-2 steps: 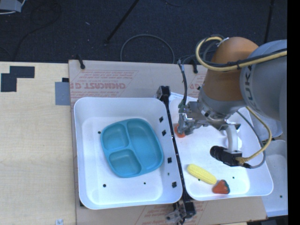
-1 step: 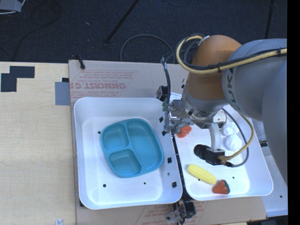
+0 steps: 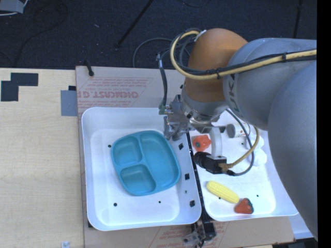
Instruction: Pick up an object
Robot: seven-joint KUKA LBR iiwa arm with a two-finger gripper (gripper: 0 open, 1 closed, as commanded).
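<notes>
Nearest you, in the right bin, a red strawberry-like piece lies just beside a yellow corn cob, while the left bin holds a blue divided plate. Farther back, an orange-red object sits under the gripper, near the bins' shared wall; you cannot tell how its jaws stand

Red "CHEMCRAFT, Q"-like print, upside down, on the cardboard sheet behind the bins
</notes>
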